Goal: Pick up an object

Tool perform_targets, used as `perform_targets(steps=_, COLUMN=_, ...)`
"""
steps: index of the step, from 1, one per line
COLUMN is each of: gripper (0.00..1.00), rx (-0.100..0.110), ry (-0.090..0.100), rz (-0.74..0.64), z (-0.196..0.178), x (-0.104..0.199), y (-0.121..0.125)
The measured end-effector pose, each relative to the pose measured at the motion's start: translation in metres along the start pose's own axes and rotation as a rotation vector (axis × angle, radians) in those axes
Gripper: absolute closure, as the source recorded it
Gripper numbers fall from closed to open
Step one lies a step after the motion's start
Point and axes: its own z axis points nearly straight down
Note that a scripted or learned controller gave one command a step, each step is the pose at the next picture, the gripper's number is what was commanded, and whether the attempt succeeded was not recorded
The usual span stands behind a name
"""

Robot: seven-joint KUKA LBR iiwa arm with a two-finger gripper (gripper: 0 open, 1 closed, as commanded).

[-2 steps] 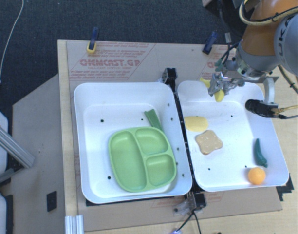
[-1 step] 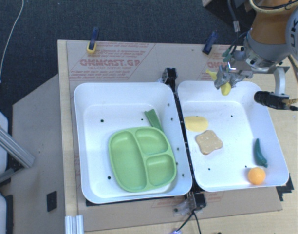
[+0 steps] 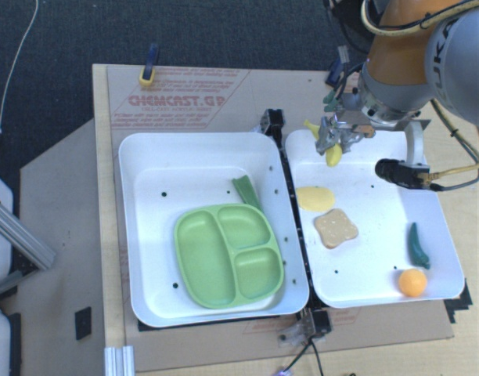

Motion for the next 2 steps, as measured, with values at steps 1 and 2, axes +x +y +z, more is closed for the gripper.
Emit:
perform_targets(steps=1, gripper=1.00, rx=-0.001, ry=0.000, rz=0.000, z=-0.008, x=0.058, y=-0.012)
perform_targets(steps=2, gripper=1.00, rx=-0.006, ry=0.000, rz=-0.002, z=-0.014, x=0.111, y=-0.017)
